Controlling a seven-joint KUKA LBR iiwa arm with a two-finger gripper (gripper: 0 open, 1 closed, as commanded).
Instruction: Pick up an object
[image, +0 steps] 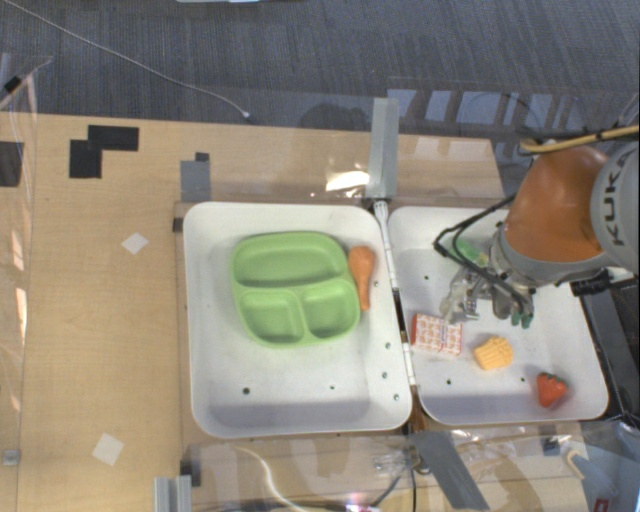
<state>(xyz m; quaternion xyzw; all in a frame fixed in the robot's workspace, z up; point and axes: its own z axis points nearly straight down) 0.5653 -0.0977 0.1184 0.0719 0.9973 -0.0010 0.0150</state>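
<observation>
Camera view: I keep the gripper (466, 305) low in the right bin (570, 400), above the red-white packet (438, 335), probably my target; whether its pincer is apart, I cannot tell.

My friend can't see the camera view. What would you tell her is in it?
A robot gripper hangs over the right bin, above a checkered packet, toy corn and strawberry. The left bin holds a green tray and carrot.

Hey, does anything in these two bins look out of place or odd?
Only mildly: the toy carrot lies in the left bin against the green divided plate's right rim, not in a compartment. Nothing looks spilled or damaged.
</observation>
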